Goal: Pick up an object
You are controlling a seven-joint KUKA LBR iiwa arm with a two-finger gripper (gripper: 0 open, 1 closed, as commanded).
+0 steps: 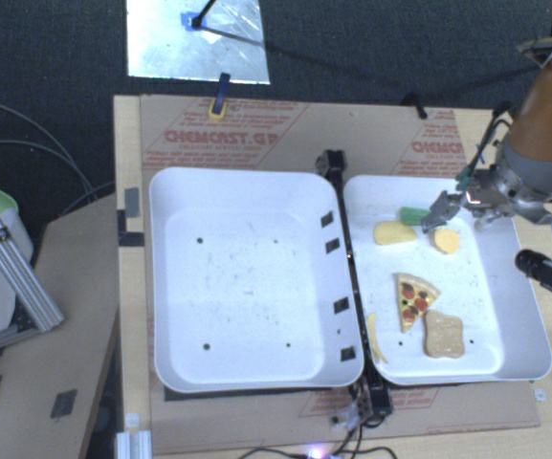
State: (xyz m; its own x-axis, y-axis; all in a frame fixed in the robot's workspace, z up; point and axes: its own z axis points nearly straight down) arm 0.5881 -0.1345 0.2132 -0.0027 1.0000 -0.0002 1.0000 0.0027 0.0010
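The right bin point(519, 328) holds several toy foods. A yellow piece point(393, 233) lies near its far left, with a green piece point(412, 215) just behind it. A small yellow-orange piece point(447, 242) sits to their right. A pizza slice point(413, 300) and a slice of toast point(443, 335) lie nearer the front, and a thin pale strip point(375, 338) rests along the left wall. My gripper point(443, 210) hangs over the far part of this bin, just above the green piece and the small yellow-orange piece. Nothing shows between its fingers.
The left bin point(175, 194) stands beside the right one, with black clips along the shared divider point(342, 256). Both rest on a cardboard sheet point(285, 127). A metal plate point(197, 25) lies behind the bench and an aluminium frame point(8, 266) stands at the left.
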